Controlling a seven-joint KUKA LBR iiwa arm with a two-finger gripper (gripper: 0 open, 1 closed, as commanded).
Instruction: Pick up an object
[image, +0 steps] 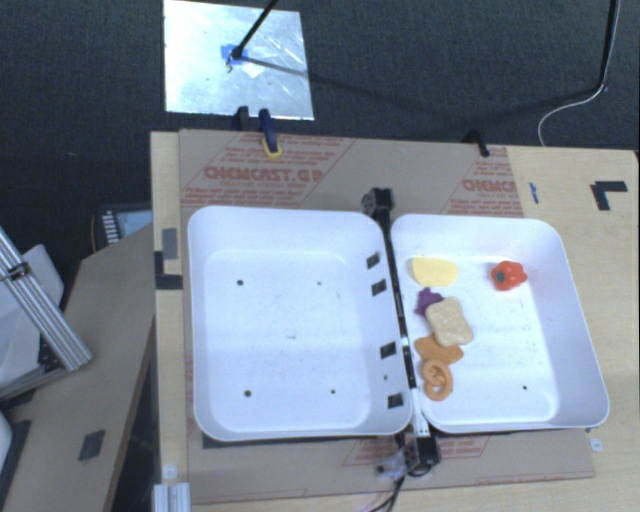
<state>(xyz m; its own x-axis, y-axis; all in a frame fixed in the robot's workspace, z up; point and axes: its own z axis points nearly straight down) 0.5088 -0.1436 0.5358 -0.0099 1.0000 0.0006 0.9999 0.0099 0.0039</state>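
Observation:
The right bin (560, 400) holds several small toy foods near its left wall. A yellow wedge (434, 271) lies at the top, with a purple piece (427, 298) just below it. A tan cracker-like block (449, 323) rests under those, overlapping an orange piece (432, 350). A small orange pretzel-shaped ring (437, 380) lies lowest. A red pepper-like toy (508, 275) sits apart toward the upper right of the bin.
The left bin (205, 330) sits beside the right one, joined by a black-clipped divider (395, 310). Both rest on a cardboard sheet (300, 170) on the bench. A shiny metal plate (238, 60) lies on the dark floor beyond. An aluminium rail (40, 310) stands at the left.

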